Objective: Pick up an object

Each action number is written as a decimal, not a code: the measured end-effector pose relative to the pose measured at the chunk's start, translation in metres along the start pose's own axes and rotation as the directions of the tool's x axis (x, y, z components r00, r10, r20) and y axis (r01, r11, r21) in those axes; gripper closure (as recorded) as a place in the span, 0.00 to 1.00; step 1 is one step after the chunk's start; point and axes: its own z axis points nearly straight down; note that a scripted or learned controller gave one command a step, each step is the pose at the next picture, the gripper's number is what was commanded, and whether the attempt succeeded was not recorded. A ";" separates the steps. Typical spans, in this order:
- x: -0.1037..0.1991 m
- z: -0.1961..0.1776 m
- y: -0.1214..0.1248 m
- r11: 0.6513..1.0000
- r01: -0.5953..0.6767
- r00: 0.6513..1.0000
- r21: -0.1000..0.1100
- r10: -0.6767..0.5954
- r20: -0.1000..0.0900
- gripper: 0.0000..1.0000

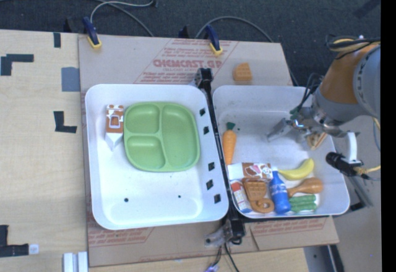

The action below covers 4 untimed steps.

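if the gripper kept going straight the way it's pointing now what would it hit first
The gripper points left across the right bin. Its line crosses bare floor, then probably reaches the carrot by the divider, though its height above the floor is unclear.

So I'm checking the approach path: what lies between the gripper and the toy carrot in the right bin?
Bare white bin floor. In the camera view, nothing sits between the gripper and the carrot; the other toys cluster nearer the bin's front.
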 end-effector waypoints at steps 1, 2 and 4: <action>-0.005 -0.120 0.041 1.000 -0.004 1.000 -0.003 0.004 0.014 0.00; -0.006 -0.059 -0.050 1.000 -0.006 1.000 0.004 0.006 0.011 0.00; -0.008 -0.010 -0.008 1.000 -0.005 1.000 -0.006 0.005 0.018 1.00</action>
